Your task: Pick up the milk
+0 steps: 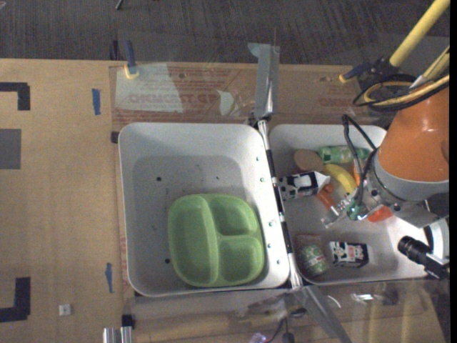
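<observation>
A small milk carton (303, 184) with black and white cow patches lies on its side against the left wall of the right bin (400, 266). A second cow-printed carton (348, 253) lies flat near that bin's front. My gripper (348, 209) hangs over the middle of the right bin, right of the first carton and above the second, apart from both. The grey and orange arm (418, 145) covers the bin's right part.
A banana (342, 178), a green bottle (340, 153), a tan oval item (308, 160) and an orange piece (325, 198) crowd the back of the right bin. A green can (314, 260) lies at its front left. The left bin (143, 191) holds a green divided plate (216, 240).
</observation>
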Robot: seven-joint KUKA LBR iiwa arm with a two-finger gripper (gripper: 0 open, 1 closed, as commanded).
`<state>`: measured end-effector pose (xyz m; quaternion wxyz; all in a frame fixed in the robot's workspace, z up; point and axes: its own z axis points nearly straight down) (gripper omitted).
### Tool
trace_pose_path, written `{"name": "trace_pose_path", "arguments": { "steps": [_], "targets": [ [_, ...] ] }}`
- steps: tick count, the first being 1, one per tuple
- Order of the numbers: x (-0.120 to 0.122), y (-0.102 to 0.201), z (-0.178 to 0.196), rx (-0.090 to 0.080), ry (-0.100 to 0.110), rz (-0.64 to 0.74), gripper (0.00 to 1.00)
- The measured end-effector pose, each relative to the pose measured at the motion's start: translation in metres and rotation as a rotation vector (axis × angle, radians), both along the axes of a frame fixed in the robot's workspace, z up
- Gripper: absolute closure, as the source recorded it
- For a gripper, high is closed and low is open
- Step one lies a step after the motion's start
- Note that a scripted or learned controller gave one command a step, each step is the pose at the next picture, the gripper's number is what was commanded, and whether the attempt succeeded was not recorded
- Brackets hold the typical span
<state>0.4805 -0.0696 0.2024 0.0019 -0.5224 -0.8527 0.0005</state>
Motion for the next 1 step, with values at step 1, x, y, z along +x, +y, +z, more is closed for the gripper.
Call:
{"name": "trace_pose_path", "arguments": {
  "steps": [1],
  "targets": [
    [-0.0006, 0.1064, -0.0201, 0.0, 0.001, 0.112, 1.0]
  ]
}}
